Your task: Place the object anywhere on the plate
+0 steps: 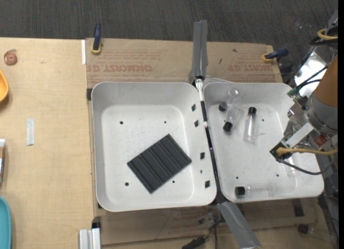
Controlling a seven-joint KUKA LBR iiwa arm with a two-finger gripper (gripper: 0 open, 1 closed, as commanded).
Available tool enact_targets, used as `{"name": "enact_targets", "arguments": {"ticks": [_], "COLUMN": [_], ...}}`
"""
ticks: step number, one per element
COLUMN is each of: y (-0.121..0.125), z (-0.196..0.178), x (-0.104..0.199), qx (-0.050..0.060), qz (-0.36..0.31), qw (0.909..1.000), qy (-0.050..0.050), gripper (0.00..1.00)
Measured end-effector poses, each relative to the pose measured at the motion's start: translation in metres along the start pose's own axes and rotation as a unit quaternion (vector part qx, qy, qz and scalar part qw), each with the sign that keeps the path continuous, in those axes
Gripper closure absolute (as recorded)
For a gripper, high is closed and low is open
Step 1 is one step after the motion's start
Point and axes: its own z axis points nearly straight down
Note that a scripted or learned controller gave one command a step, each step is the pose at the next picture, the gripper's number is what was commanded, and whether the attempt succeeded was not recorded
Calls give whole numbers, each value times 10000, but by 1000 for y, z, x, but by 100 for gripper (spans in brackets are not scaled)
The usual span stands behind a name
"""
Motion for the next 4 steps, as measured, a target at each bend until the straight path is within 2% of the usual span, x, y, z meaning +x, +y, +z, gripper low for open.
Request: {"name": "enact_targets", "arguments": {"ticks": [1, 2, 3, 4], "y": [-46, -79, -156, -183], "z": [35, 52, 19, -89], "x": [39, 134, 96, 187], "qx": [0, -9, -8, -20], "qz": [-242, -1724, -2130, -2366], "qw": [9997, 9850, 9770, 9716], "qy": [-5, -5, -5, -6], "gripper": [100, 100, 100, 100]}}
